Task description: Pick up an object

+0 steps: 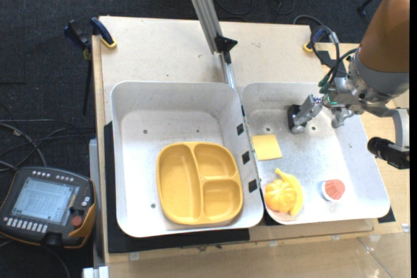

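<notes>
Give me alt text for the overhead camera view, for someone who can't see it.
A grey robot arm reaches from the right, its gripper low over the right white bin, which holds a yellow square, a yellow squash-like toy and a small red piece. The left white bin holds a yellow divided tray.

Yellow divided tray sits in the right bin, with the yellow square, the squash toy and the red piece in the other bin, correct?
Not quite. The camera view shows the yellow divided tray in the left bin, not the right. The yellow square, the squash toy and the red piece lie in the right bin, where the claw is.
</notes>
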`<action>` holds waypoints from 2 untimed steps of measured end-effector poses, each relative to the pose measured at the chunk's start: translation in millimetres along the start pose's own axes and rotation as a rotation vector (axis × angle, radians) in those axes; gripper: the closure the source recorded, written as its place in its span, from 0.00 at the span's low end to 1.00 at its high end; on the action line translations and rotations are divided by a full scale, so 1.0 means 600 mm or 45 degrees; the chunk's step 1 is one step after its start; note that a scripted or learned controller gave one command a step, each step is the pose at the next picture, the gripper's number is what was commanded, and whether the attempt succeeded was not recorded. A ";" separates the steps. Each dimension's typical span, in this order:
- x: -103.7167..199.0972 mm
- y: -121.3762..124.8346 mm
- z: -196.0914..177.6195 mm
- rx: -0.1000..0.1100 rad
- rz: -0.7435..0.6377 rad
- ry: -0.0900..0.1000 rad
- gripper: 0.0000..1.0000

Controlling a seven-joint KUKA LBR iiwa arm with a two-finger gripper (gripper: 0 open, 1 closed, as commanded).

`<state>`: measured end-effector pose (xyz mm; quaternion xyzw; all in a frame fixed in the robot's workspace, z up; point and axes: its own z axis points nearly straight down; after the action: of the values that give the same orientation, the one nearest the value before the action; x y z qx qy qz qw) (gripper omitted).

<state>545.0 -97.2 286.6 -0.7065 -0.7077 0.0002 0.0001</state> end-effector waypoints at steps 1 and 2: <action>0.000 0.000 0.000 0.000 0.001 0.000 0.00; 0.007 0.013 0.098 0.007 0.002 0.000 0.00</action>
<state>553.1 -93.2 228.0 -0.7070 -0.7072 0.0020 0.0021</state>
